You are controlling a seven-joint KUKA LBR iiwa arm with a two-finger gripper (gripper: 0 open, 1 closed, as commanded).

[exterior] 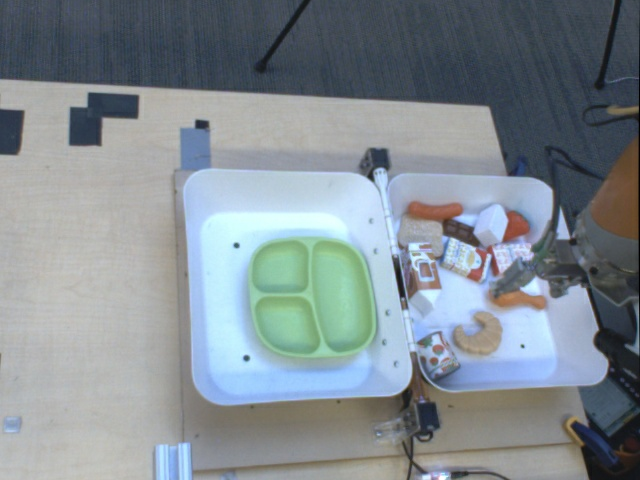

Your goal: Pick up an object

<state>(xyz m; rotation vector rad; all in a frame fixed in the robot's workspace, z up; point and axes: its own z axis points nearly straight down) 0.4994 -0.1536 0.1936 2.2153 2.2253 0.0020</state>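
The right bin (570, 363) holds several toy foods: an orange sausage (435, 209), a bread slice (420, 232), a white carton (490, 220), a small printed box (460, 256), a croissant (480, 334) and a can (437, 356). An orange carrot-like piece (527, 302) lies near the bin's right side. My gripper (512, 284) reaches in from the right, low over the bin, right above that orange piece and beside a red-and-white packet (508, 257). Nothing is visibly lifted off the bin floor.
The left bin (215, 298) carries a green three-compartment plate (311, 297). A metal divider (392, 258) runs between the bins. The arm's grey body and orange band (612, 203) stand over the right bin's right rim. Bare bin floor lies around (530, 353).
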